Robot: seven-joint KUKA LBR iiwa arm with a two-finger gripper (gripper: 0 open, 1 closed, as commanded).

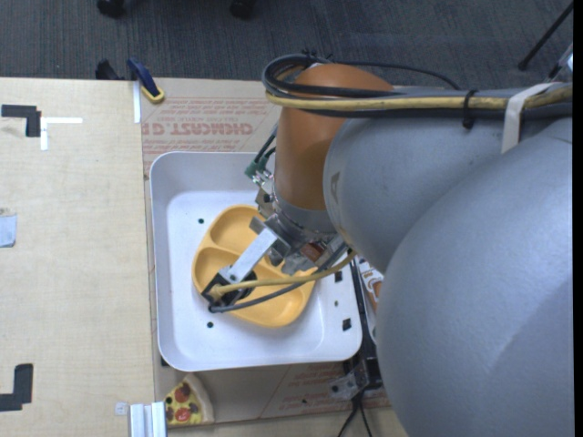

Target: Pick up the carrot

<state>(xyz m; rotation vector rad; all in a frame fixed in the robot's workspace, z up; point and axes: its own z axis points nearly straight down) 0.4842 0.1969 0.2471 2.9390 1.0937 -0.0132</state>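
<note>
A white bin on the bench holds a yellow divided plate. The hand sits low over the plate's right side, and I cannot tell whether it is spread or pressed together. A sliver of orange just beside the hand may be the carrot, too hidden to be sure.

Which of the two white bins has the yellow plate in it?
The bin on the view's left: the yellow plate lies on its floor. The right bin is almost wholly hidden under the grey arm.
</note>
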